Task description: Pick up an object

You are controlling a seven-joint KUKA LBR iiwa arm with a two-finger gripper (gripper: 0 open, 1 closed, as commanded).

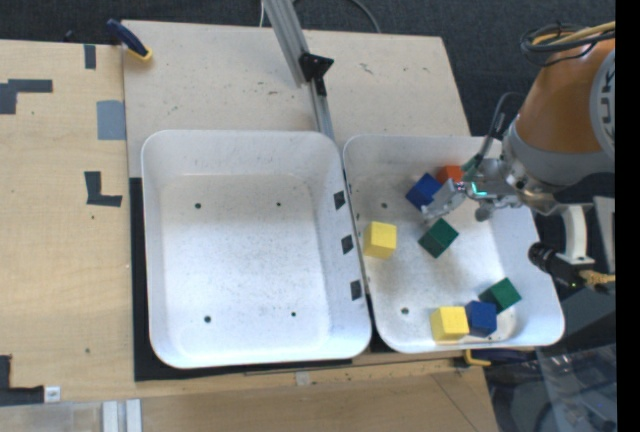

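2 shallow white plastic bins sit side by side; your left bin [170, 180] holds no blocks, so every target lies in the right bin [385, 152]. From its 9 o'clock you meet a yellow cube [380, 239], then a blue cube [423, 190] and dark green cube [438, 238] beneath the gripper [462, 195], probably lowering there. You cannot tell how far it is parted, nor whether it has anything.
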